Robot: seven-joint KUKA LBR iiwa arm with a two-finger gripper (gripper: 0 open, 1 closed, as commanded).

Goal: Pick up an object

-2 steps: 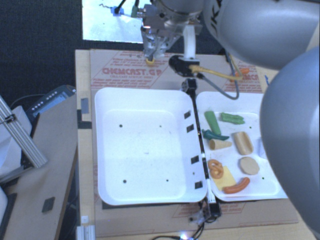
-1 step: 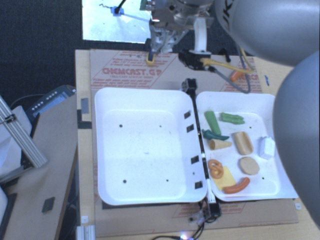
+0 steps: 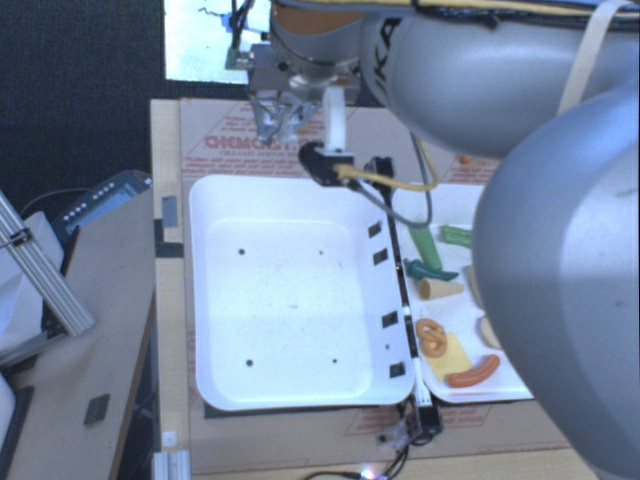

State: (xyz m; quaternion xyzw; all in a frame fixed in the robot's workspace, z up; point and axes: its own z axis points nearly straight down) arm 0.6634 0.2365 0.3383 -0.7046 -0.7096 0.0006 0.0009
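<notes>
While arm (image 3: 470, 58) stretches leftward, pincer (image 3: 278, 123) above left bin's (image 3: 215, 268) far rim

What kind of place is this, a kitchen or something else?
Probably a robotics lab bench, not a kitchen: a large grey arm reaches over two white bins, and the food pieces like the pretzel look like toys.

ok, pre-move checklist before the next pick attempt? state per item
1. Hand position: above the far rim of the left bin, not over any object. Not ok.
2. Object in hand: cannot tell.
3. Targets present: sausage, pretzel, green piece lie in the right bin. Ok.
4. Targets visible: arm covers much of the right bin. Not ok.
5. Cable hangs over the bin divider. Cannot tell if clear.
</notes>
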